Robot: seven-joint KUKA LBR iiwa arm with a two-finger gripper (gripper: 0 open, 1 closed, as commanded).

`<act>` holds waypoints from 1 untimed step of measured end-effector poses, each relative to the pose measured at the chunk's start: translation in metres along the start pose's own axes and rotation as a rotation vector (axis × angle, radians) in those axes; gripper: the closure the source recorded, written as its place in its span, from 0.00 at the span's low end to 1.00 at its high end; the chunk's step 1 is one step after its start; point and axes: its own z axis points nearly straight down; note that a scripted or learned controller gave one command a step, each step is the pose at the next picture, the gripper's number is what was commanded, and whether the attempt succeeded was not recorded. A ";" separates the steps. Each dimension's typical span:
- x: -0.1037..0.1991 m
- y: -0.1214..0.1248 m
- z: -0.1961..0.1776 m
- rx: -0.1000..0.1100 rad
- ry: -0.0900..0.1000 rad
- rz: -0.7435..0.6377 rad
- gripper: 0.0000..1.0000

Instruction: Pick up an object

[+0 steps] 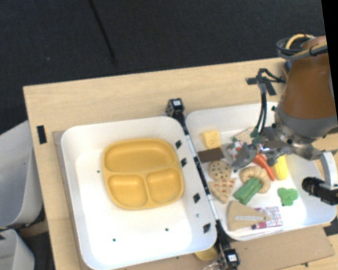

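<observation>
- Two shallow white bins; right bin (306,221) holds clutter, gripper (246,150) low over it, finger state unclear.
- Orange carrot-shaped toy (261,163) just right of gripper.
- Green cylinder (247,191), waffle cookies (221,179), yellow cube (211,138) crowd around.
- Yellow three-compartment plastic plate (142,172) in left bin.

- Lighting even and bright on the worktop (107,96); surroundings dark.
- White bins (140,241) slightly overexposed, shadows faint.
- Overall soft focus; small items in the right-hand bin blurred.

arm (306,96): we saw it cut off at the right edge
gripper (246,151): fingers too blurry and cluttered for us to read
carrot (261,163): partly hidden under the gripper
</observation>
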 end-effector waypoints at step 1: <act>0.051 -0.021 -0.014 0.000 0.002 -0.006 0.00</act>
